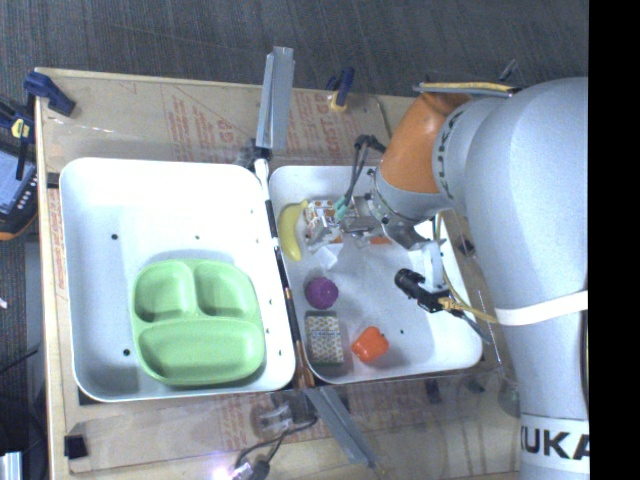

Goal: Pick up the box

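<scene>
The box (317,214) is small, with white and orange print, and lies at the back left of the right bin (455,343), just right of a yellow banana (291,230). The grey arm with its orange band comes in from the right and bends down over that corner. My gripper (338,226) is right at the box's right side, touching or nearly touching it, and its body hides part of the box. The box looks to be resting on the bin floor.
In the right bin there are also a purple ball (321,292), a grey patterned sponge (324,338), an orange object (369,345) and a small white piece (328,258). The left bin (100,198) holds a green divided plate (197,323). A black cable fitting (415,286) hangs off the arm.
</scene>
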Robot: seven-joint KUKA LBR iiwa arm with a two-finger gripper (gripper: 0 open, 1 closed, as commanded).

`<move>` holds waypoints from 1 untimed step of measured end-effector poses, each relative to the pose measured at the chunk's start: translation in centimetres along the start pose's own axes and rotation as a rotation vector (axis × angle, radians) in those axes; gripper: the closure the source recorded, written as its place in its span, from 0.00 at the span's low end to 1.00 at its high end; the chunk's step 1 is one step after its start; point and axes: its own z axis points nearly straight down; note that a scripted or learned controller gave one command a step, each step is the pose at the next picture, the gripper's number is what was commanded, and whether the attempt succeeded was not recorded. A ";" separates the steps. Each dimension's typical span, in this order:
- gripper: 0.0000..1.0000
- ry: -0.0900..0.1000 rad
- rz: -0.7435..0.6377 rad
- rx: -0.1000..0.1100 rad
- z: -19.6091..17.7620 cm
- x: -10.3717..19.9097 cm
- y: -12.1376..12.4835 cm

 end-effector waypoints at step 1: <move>1.00 0.001 -0.004 0.001 -1.0 0.1 0.0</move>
